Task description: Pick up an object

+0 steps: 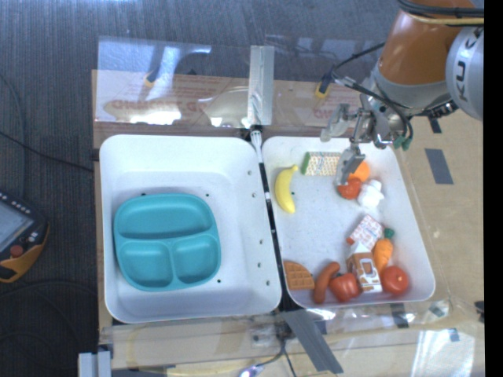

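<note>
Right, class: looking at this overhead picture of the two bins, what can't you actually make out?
- Gripper: whether it grips the orange toy below; too small and blurred, camera view.
- Small items at the right bin lower corner: overlapping, identities unclear.
- Arm: cut off by the right edge.

Teal divided tray [166, 239] in left white bin [126, 151], handheld pendant [17, 236] on dark floor far left

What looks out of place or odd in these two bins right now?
Nothing spilled or damaged. The toy food sits jumbled in the right bin, while the teal divided plate in the left bin holds none of it.
</note>
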{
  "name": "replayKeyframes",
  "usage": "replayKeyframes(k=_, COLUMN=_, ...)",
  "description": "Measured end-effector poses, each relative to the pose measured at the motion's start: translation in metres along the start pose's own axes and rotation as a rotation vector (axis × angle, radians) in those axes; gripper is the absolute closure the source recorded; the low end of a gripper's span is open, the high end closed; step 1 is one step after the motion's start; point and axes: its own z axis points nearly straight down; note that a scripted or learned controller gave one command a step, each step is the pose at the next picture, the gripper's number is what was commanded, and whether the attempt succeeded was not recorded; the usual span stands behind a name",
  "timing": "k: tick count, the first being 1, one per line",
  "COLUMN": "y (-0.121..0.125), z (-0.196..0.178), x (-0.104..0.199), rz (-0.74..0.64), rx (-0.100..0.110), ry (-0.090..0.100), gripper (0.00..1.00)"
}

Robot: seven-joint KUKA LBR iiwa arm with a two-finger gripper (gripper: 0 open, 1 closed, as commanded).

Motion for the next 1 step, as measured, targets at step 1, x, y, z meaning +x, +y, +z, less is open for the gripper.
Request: replayKeyframes(k=1, y=-0.0475, z=0.1423, x=0.0576, rz=-0.051, rx=0.003, ry=-0.006, gripper=0.00)
